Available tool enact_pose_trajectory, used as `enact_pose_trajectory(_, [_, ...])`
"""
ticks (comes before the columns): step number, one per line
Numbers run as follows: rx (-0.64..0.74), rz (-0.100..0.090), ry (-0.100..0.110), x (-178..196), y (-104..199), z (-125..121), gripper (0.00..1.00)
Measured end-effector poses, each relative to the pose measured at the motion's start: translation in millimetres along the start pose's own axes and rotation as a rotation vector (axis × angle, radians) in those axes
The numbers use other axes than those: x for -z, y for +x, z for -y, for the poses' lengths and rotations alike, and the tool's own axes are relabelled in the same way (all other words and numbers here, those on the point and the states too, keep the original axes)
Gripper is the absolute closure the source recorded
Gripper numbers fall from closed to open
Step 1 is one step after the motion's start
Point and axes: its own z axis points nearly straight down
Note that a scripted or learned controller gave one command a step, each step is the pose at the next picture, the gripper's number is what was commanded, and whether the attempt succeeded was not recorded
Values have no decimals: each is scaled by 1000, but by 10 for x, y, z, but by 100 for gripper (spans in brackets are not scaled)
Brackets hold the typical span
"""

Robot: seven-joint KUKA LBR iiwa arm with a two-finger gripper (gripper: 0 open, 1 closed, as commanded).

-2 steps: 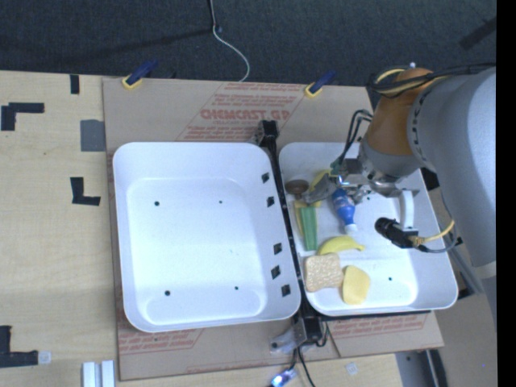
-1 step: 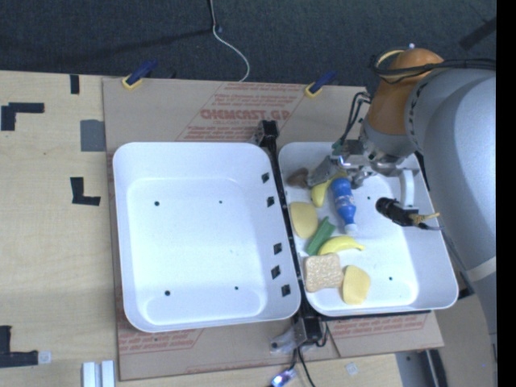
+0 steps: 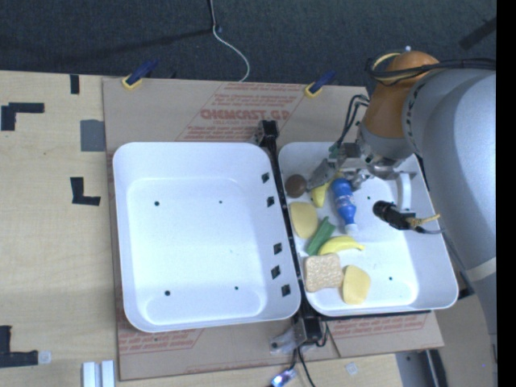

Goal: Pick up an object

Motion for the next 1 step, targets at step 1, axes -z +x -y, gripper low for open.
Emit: enact_pose_trajectory(1, [1,-2,5,89,8,7,100])
